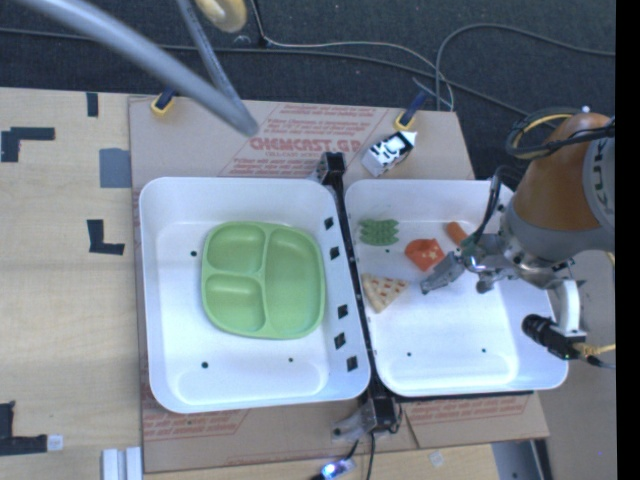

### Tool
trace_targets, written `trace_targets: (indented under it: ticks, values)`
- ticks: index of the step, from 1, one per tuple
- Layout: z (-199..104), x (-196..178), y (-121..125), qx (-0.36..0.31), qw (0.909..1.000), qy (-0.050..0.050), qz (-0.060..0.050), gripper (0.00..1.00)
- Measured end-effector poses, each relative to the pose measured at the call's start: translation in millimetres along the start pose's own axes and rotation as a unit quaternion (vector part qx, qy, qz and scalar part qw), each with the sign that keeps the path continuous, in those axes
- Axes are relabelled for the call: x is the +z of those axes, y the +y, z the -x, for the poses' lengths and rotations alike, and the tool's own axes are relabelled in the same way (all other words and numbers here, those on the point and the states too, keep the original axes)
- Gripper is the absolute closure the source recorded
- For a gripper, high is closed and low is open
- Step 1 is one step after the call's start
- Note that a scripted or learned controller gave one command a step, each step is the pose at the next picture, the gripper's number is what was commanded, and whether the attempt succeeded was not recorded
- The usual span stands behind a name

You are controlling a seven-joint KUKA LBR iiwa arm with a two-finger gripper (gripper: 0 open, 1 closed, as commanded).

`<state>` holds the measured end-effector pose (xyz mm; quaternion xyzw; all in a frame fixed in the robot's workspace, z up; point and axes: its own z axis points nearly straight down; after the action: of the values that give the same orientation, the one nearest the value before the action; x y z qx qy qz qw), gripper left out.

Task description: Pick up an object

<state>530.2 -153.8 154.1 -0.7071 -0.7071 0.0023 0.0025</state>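
Camera view: I see a red piece (424, 253) in the right bin (470, 363), beside an orange bit (456, 231)
Neighbours: green leafy item (378, 232), cracker wedge (383, 290)
Gripper (440, 276): just right of the red piece, nothing visibly between the tips; spread or pressed I cannot tell
Arm (560, 203): reaches in from the right, wrist low over the bin
Left bin (165, 268): green divided plate (264, 278)
Writing: red "CHEMCAST" on the cardboard (300, 138)

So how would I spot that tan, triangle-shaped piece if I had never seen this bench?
Find the right white bin, the one without the green divided plate. Look along its left wall, near the black divider between the bins: the tan triangular piece lies there, below the green leafy item. Its neighbours are green, red and orange; it alone is pale tan and wedge-shaped.
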Motion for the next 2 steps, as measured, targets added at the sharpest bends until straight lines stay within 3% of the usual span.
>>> trace_targets:
  ticks: [1,2]
  values:
    - [7.2,47.5,1.0,0.000,1.0000,0.000,0.000,0.00]
    - [7.0,69.7,1.3,-0.001,1.0000,-0.001,0.003,0.00]
